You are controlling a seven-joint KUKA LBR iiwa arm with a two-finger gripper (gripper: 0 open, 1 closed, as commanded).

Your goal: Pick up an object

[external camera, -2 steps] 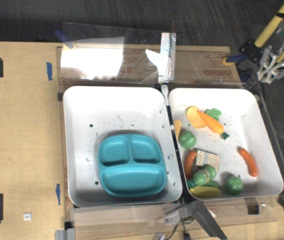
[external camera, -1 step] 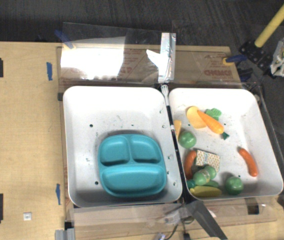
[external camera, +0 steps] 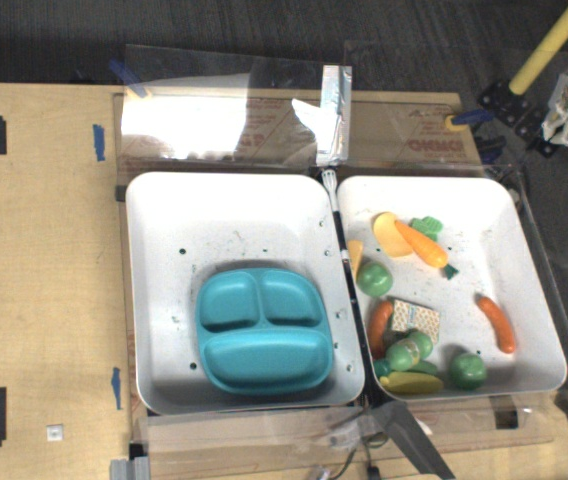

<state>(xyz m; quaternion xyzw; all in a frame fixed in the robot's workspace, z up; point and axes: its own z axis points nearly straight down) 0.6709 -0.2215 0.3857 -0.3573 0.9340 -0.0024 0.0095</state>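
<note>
The right bin [external camera: 534, 268] holds several toy foods. Near its back lie a yellow piece [external camera: 389, 234], an orange carrot [external camera: 423, 245] and a green leafy piece [external camera: 427, 226]. A green ball [external camera: 373, 279] rests by the bin's left wall, with a small orange piece [external camera: 355, 258] just behind it. Toward the front are an orange-red sausage [external camera: 380, 326], a checkered packet [external camera: 417, 318], a green round piece [external camera: 409, 349], a yellow banana [external camera: 412, 382] and another green ball [external camera: 467, 370]. A second orange-red sausage [external camera: 496, 324] lies apart at the right.
The left bin [external camera: 164, 228] bears a teal divided tray [external camera: 262, 330] toward its front. A clear plastic sheet [external camera: 224, 118] and a silver bracket [external camera: 332, 108] stand behind the bins. A yellow pole [external camera: 554, 33] slants at the top right over dark floor.
</note>
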